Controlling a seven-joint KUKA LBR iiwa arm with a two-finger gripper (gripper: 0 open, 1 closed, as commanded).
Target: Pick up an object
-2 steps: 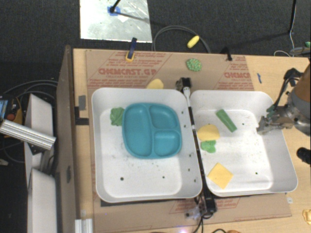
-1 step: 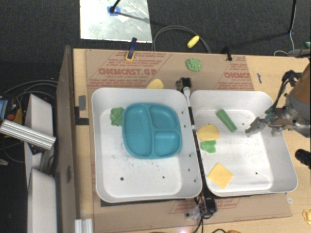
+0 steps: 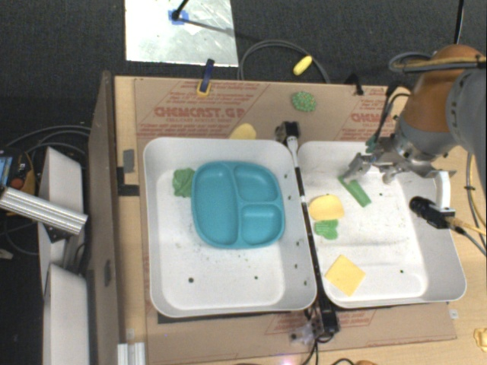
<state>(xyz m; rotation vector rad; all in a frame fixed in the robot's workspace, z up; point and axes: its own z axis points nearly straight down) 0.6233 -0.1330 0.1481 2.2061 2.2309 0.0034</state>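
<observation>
My gripper [image 3: 370, 167] hangs spread, nothing between its fingers, over the right bin [image 3: 449, 276]. Green stick [image 3: 355, 192] lies just near-left of it (long axis far-left to near-right).

Both white bins [image 3: 228, 299] look like smooth moulded plastic with a faint sheen, speckled with dark flecks. The teal divided tray [image 3: 237, 204] is glossy plastic. Beneath them the desk [image 3: 221, 105] shows matt brown cardboard with red print. At its far edge, a crinkled foil-like sheet [image 3: 180, 21] shines silvery.
</observation>
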